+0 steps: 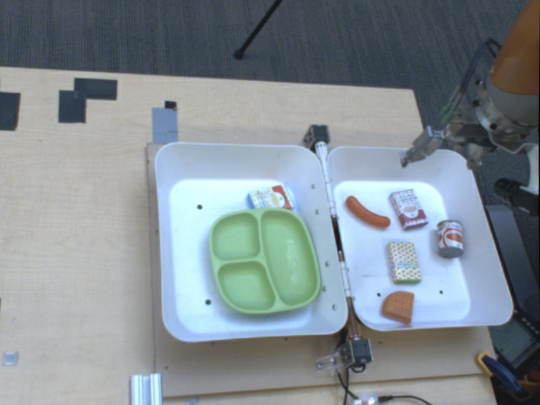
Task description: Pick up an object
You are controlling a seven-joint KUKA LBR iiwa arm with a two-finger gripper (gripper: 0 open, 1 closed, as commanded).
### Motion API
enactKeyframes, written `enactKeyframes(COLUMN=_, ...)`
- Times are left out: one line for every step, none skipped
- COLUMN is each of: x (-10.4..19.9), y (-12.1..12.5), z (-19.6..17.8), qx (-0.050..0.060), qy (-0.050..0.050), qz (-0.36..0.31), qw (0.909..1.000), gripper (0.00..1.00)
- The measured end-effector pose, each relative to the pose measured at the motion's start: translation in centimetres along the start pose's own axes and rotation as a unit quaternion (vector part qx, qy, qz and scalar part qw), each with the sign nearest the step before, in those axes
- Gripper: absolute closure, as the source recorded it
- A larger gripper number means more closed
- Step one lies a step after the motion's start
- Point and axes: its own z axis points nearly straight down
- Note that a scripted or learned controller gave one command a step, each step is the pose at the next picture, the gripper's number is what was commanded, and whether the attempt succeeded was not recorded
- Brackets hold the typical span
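The right bin [485, 251] holds a reddish sausage [367, 213], a red packet [407, 208], a small can [450, 238] on its side, a pale green patterned box [404, 261] and an orange wedge [400, 306]. In the left bin [173, 251] a green divided plate [265, 260] lies with a small white and orange carton [271, 197] just behind it. My gripper [420, 152] hangs over the far rim of the right bin, above and behind the red packet, with nothing seen in it. The orange-banded arm [513, 70] rises at the top right.
A metal hinge strip [332, 218] runs between the two bins. Black tape marks [84, 98] and a grey block [165, 123] sit on the wooden bench at the back left. A dark rod [268, 15] crosses the floor behind the bench.
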Motion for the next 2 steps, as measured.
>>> enactKeyframes(x=-1.2, y=-2.3, z=18.0, qx=-0.001, qy=0.0, qz=0.001, qw=1.0, gripper=0.0)
enactKeyframes(x=-1.1, y=-2.1, z=16.8, qx=-0.003, qy=0.0, qz=0.0, qw=1.0, gripper=1.0)
